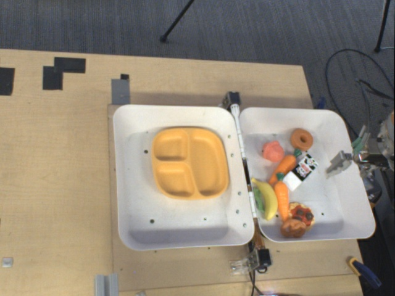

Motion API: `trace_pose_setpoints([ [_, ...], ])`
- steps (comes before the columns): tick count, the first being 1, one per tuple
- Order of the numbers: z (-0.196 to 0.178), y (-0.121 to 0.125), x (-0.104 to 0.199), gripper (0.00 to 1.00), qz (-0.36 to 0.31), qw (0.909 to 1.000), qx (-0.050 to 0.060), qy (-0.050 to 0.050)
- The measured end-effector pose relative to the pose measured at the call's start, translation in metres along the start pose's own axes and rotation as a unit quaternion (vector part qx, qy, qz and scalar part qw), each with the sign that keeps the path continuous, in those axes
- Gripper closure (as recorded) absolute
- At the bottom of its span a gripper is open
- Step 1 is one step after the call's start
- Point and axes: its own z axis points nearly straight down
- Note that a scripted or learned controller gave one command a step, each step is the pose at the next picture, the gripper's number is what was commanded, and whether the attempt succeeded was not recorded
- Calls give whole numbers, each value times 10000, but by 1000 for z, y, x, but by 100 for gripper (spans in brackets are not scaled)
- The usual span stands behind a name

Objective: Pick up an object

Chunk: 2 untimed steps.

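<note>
The right bin [336, 211] holds several toy foods. A brown donut [302, 139] lies at the back, with a pink piece [273, 150] to its left. Two orange carrots [285, 164] [282, 200] lie in the middle, beside a small black and white box [303, 167]. A yellow banana [266, 199] rests along the left wall, and a brown pastry with red bits [296, 219] sits at the front. My gripper [340, 161] hangs over the right part of this bin, to the right of the box and apart from every object.
The left bin [126, 184] carries a yellow divided plate [188, 162]. A metal divider [242, 159] runs between the two bins. Cables lie on the floor at the right, and black patches mark the bench at the back left.
</note>
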Motion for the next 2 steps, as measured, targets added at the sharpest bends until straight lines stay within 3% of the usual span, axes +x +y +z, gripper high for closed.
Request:
trace_pose_setpoints([
  [1, 112, 74, 25, 0, 553, 9985, 15, 10],
  [2, 150, 83, 68, 0, -407, 9992, -13, -6],
])
